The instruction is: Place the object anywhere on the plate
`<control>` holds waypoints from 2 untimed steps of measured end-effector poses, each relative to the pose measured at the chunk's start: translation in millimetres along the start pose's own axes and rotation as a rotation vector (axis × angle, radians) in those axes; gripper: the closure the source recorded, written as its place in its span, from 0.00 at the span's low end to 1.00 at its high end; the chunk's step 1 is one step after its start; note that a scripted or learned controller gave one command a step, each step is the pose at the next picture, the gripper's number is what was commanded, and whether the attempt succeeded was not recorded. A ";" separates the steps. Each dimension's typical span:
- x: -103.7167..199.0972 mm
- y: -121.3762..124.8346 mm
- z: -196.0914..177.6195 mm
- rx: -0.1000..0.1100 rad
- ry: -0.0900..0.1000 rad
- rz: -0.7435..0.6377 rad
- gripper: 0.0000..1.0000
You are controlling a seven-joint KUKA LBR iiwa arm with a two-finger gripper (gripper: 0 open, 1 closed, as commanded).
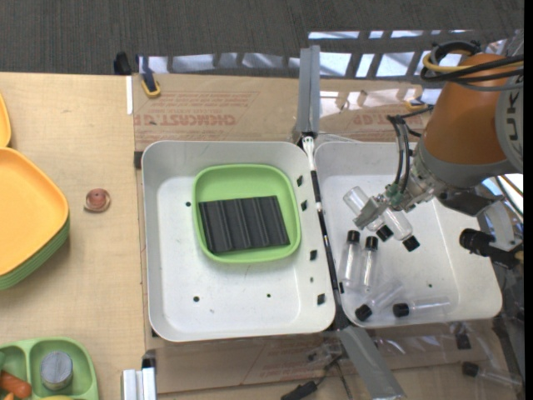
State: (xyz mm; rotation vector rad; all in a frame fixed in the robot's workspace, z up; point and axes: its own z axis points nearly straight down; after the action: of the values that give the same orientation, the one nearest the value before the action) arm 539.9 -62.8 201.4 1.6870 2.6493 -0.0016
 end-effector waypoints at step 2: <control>32.7 78.9 10.9 0.001 0.000 -0.155 0.00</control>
State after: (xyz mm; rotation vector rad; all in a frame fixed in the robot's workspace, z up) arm 597.6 0.3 190.4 1.4769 2.7726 -0.0022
